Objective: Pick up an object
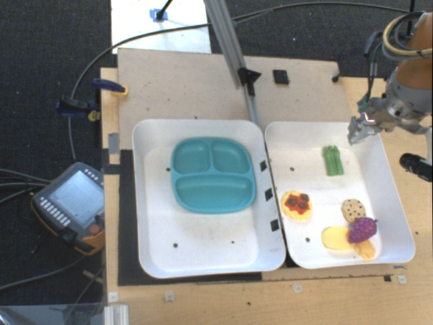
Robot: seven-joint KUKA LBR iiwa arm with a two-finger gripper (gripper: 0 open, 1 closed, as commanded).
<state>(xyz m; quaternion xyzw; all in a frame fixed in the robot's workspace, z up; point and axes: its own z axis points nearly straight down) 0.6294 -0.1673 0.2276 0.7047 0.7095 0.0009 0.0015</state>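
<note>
The gripper (360, 131) sits at the upper right of the frame, over the right bin's (396, 181) far rim; whether it is released or clenched cannot be told. Within that bin: green piece (333, 160) upper centre; pizza toy (296, 204), cookie (352, 210), purple grapes (362, 229) lower. The left bin (152, 181) holds a teal divided plate (213, 175).

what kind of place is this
Probably a robot lab test bench: a robot arm reaches over two white bins holding toy food, with a handheld controller and loose cables beside the bench.
</note>
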